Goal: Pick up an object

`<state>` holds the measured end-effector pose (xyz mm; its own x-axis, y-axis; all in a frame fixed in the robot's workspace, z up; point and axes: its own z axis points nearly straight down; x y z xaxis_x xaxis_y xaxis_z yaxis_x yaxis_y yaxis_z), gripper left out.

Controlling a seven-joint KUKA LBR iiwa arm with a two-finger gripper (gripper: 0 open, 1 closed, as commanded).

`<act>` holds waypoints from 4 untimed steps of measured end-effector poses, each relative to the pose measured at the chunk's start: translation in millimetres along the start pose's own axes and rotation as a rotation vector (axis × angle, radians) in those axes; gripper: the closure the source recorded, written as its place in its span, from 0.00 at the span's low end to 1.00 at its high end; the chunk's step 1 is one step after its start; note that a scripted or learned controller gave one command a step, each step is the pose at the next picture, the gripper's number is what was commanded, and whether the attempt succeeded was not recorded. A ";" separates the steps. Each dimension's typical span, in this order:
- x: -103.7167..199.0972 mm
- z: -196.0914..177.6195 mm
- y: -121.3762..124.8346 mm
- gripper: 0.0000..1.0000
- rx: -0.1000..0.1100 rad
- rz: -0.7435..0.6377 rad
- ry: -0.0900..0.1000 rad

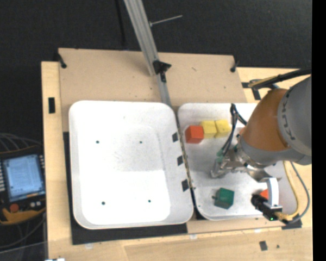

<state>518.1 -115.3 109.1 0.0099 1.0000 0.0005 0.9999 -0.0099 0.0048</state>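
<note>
Green block [224, 198] lies near the front of the right bin [202, 211], just below my tool [221, 166], which hangs over the bin floor; I cannot tell its state. Orange cube [194, 134] and two yellow cubes [216, 127] sit in a row toward the back.

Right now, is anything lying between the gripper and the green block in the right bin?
No. In the camera view, just bare white bin floor separates the gripper from the green block below it.
</note>
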 end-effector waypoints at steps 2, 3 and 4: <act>1.2 -104.6 3.4 1.00 -0.002 -0.014 -0.002; 41.9 -116.5 33.8 1.00 0.001 -0.017 0.000; 95.1 -113.8 66.0 1.00 0.002 -0.019 0.001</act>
<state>584.4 -20.9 223.3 -0.0086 1.0000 0.0016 1.0000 0.0086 0.0025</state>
